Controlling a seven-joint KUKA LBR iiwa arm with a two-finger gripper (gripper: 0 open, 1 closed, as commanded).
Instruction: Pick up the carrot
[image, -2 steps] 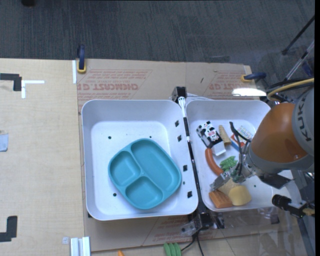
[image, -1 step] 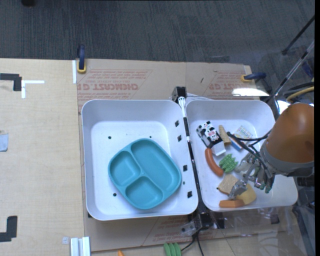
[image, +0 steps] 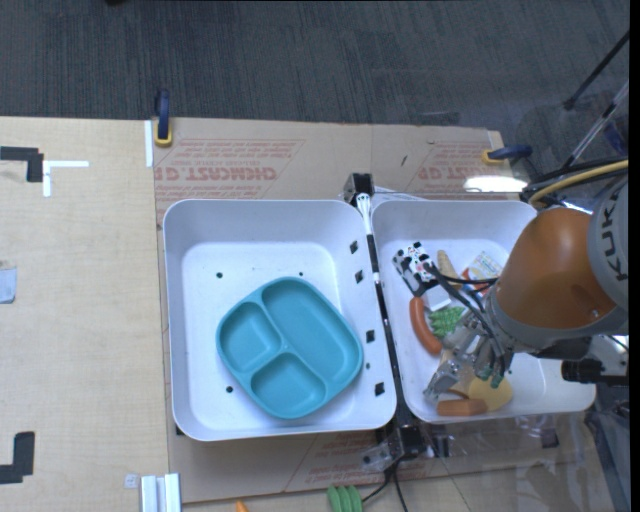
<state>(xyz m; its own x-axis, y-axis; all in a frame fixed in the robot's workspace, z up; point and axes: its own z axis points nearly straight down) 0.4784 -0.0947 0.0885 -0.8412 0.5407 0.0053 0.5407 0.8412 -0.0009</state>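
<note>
My tool (image: 462, 378): low in the right bin (image: 560, 400), near its front wall; grip I cannot tell.
Carrot (image: 424, 326): just left of my tool, beside the divider edge.
Open room: left bin (image: 200, 240), around the blue tray (image: 290, 346).

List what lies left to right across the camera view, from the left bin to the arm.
Left bin → blue tray → right bin → carrot → gripper → arm's orange band.
</note>
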